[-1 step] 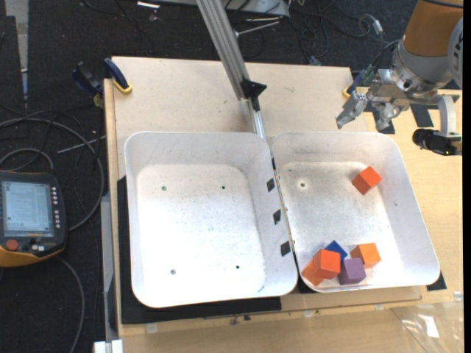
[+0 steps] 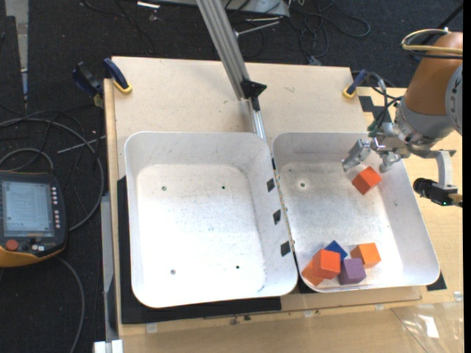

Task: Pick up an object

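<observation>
1. The arm is reaching in over the right edge of the counter (image 2: 221,87) and is positioning its claw (image 2: 373,155) above the far part of the right bin (image 2: 412,212).
2. An orange block (image 2: 366,180) is sitting directly under the claw, tilted on a corner. Whether it is pinched between the fingers or merely lying on the bin floor beneath them cannot be determined from this angle; likewise, it cannot be told whether the claw is spread or pressed together.
3. The tilted pose of the block suggests it is being lifted or nudged rather than resting flat, but this is a judgement only.
4. The remaining blocks are clustering at the near edge of the right bin: a larger orange cube (image 2: 324,265), a blue block (image 2: 335,249) just behind it, a purple cube (image 2: 352,271) touching it, and a small orange cube (image 2: 367,254). They are lying well apart from the claw, so the isolated block is offering the clearest approach.
5. The left bin (image 2: 140,197) is standing beside the right bin, their inner rims touching.
</observation>
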`<state>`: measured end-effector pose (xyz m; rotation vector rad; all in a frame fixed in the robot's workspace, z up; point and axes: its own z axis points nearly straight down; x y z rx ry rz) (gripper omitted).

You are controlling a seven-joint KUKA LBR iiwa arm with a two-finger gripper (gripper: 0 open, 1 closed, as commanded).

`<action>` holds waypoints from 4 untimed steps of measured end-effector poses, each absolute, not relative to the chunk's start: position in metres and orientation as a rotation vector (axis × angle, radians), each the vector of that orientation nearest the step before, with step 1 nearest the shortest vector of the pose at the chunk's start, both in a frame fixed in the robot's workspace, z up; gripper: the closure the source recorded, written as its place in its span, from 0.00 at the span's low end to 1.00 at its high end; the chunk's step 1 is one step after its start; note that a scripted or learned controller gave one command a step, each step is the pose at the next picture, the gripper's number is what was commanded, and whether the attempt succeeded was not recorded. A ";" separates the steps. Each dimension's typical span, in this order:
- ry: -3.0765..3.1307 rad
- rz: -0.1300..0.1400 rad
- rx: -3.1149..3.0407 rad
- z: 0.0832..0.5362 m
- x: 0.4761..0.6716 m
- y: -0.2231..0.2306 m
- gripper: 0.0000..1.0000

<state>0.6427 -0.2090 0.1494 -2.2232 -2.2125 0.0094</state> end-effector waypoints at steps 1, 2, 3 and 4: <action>-2.227 -0.003 -2.223 0.114 0.634 -0.211 0.00; -2.217 0.003 -2.219 0.094 0.578 -0.177 0.00; -2.221 -0.002 -2.225 0.106 0.580 -0.179 1.00; -2.233 -0.008 -2.214 0.165 0.585 -0.111 1.00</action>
